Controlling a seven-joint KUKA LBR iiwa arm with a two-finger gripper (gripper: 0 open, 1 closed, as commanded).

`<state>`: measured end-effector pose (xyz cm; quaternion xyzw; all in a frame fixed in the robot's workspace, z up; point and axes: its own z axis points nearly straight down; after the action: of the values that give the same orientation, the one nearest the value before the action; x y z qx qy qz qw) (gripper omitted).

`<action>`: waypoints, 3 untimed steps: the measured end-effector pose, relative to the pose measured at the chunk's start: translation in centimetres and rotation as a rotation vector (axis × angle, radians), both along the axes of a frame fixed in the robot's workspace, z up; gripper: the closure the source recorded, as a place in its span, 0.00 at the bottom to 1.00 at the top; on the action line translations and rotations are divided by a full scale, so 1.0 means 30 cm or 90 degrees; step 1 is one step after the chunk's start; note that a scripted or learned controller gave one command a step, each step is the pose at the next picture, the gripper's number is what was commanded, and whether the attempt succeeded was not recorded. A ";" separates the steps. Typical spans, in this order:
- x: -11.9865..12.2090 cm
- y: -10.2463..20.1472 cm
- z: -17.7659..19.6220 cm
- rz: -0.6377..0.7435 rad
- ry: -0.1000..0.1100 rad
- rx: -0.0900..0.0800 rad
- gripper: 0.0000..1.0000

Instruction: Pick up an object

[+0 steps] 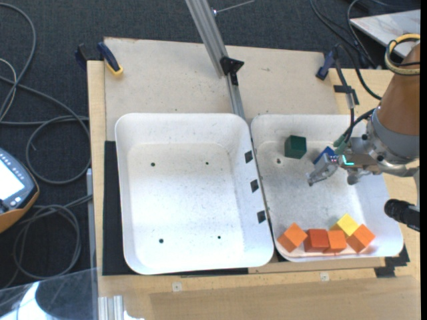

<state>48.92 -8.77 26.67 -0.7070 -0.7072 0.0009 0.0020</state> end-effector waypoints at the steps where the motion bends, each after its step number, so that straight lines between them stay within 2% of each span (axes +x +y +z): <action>1: 0.002 0.000 0.004 0.000 -0.003 0.000 0.00; 2: -0.009 0.024 -0.198 0.000 0.003 0.001 0.00; 3: -0.011 0.015 -0.409 -0.001 0.003 0.001 0.00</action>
<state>48.60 -8.32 14.42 -0.7074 -0.7068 0.0023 0.0041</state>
